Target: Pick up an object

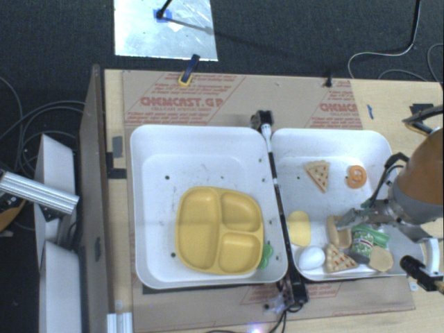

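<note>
My gripper (365,227) hangs low over the front right part of the right bin (333,144), reaching in from the right under the orange-banded arm. Directly beneath it lies a green and white packet (369,240), partly hidden by the gripper. Around that packet sit a tan bread piece (338,232), a waffle-like toy (338,259) and a pale round cookie (381,259). Further left lie a yellow lemon shape (300,227) and a white egg (311,257). A pizza slice (318,175) and an orange ring (356,177) rest at the back of the bin.
The left bin (159,151) holds a yellow divided tray (218,229) with a small green item (266,255) at its right edge. A dark rail (274,186) separates the two bins. Cables run over the floor at the right and left.
</note>
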Action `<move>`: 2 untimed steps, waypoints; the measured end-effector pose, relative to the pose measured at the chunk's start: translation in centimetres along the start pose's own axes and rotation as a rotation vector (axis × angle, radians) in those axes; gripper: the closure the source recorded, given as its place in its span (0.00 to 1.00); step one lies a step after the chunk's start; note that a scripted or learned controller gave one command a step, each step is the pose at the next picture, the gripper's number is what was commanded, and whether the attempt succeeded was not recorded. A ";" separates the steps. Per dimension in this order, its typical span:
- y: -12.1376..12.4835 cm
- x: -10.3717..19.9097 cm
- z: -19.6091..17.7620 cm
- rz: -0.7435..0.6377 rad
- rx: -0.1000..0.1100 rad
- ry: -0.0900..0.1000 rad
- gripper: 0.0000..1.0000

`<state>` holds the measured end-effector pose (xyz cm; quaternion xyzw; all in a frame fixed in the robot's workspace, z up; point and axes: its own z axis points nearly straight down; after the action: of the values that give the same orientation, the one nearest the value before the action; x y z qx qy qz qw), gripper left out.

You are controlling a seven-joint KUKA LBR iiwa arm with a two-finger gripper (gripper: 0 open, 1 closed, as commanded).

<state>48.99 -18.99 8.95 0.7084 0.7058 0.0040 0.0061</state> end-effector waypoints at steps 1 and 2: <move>0.5 0.3 -1.4 -0.006 -0.005 0.006 1.00; -0.2 4.1 -4.1 -0.010 0.012 0.003 1.00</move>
<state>48.71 -14.89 13.08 0.7048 0.7094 0.0006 0.0007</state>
